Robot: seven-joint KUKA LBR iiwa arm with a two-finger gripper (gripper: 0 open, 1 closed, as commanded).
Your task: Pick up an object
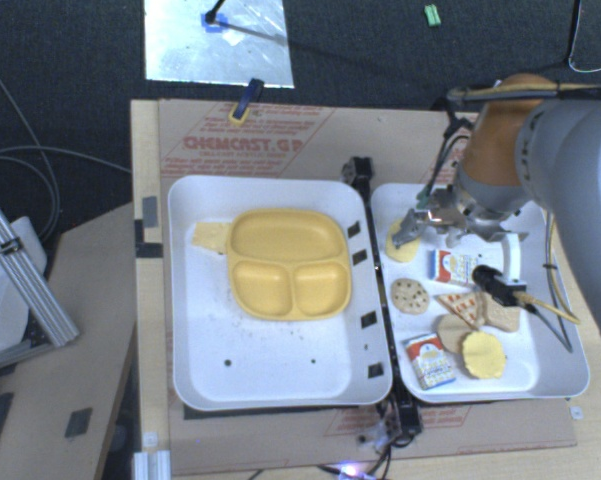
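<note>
- Step in hand (my read): approach stage. End effector [410,231] sits low over the back-left corner of the right bin [560,380]. Nothing seen gripped.
- End effector state: can't tell how far open it is. From where I stand the dark tip blurs into the wrist above it.
- Likely target: pale yellow disc [401,252], flat on the bin floor directly under the tip. Touching or just apart, can't tell.
- Other stock, right bin:
  - cookie [409,295] near the disc
  - small red-and-white packet [450,266] just right of the disc
  - cracker pieces [470,310] mid-bin
  - brighter yellow round [483,355] and a second red-and-white packet [432,360] at the front end
- Left bin [195,368]: yellow divided plate [287,264] in the middle, w/ a pale flat piece [210,235] poking out at its left edge. Well apart from the arm [565,148].
- Next move (est.): the disc looks thin and lies flat, so it needs a straight-down close w/ the tips right at floor level. A small offset and it prob. slides or gets missed.
- Edges: the disc lies close to the bin's inner wall and not far from the back rim. Little room on its left side, so a sideways nudge could pin it against the wall.
- Open room: some bare floor between disc, cookie and packet. Straight up looks the cleanest way out. The arm bulks over the back-right corner.
- Base: both bins rest on a cardboard sheet [250,140] on the counter [90,268].
</note>
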